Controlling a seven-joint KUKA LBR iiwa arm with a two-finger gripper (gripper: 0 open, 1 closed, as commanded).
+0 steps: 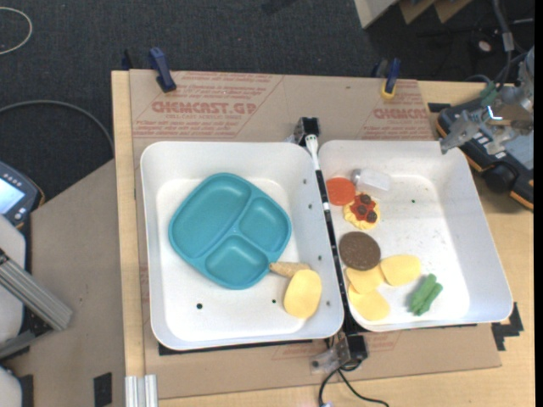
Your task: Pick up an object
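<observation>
Left bin (157, 227): we see a teal tray (229, 229) and, at its lower right corner, a yellow piece (303, 292) touching a tan stub (287, 269). Right bin (475, 227): along the left wall lie an orange disc (340, 191), a clear wrapper (372, 180), a yellow tart with dark berries (363, 211), a brown disc (359, 250), three yellow slices (382, 285) and a green piece (425, 294). The gripper (475, 125) sits at the far right, outside the bin's upper corner; we cannot tell its opening, and nothing shows in it. We judge the task at the approach step: the next move calls for choosing an object, travelling left over the bin, and descending on it.
</observation>
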